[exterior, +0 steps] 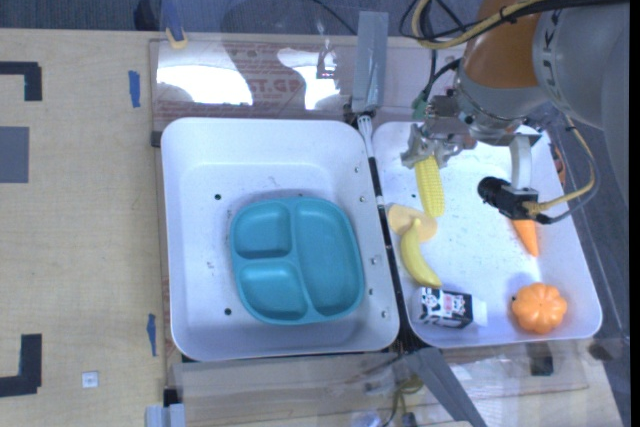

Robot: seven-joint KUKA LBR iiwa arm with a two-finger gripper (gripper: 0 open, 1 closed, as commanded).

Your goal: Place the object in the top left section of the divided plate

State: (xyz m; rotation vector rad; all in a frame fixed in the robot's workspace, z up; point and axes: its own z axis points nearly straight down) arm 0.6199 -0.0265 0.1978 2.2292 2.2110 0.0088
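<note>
Reaching in from 3 o'clock, the grey arm [560,25] with its orange band hangs over the right bin [590,305]. Its gripper [432,147] sits at the top left part of that bin, near 10 o'clock. The top end of a yellow corn cob [431,187] is right at the fingertips, and the cob points down toward 6 o'clock. The fingers look closed around the top of the corn, but the view there is small and a bit blurry.

Just below the corn, toward 6 o'clock, lies a yellow banana [415,250]. Its top end touches the bottom of the corn. At 5 o'clock from the banana is a small black and white carton [447,307] lying on its side. At 3 o'clock from the carton sits a little orange pumpkin [539,307]. Above the pumpkin, toward 12 o'clock, is an orange carrot [527,235], with a black part [505,195] of the robot just over its top end.

The left bin [190,165] holds a blue divided plate [296,258] in its middle. The plate has two small parts on its left side and one big part on its right side. The corn is well apart from the plate, off at 2 o'clock from it, in the other bin.
</note>
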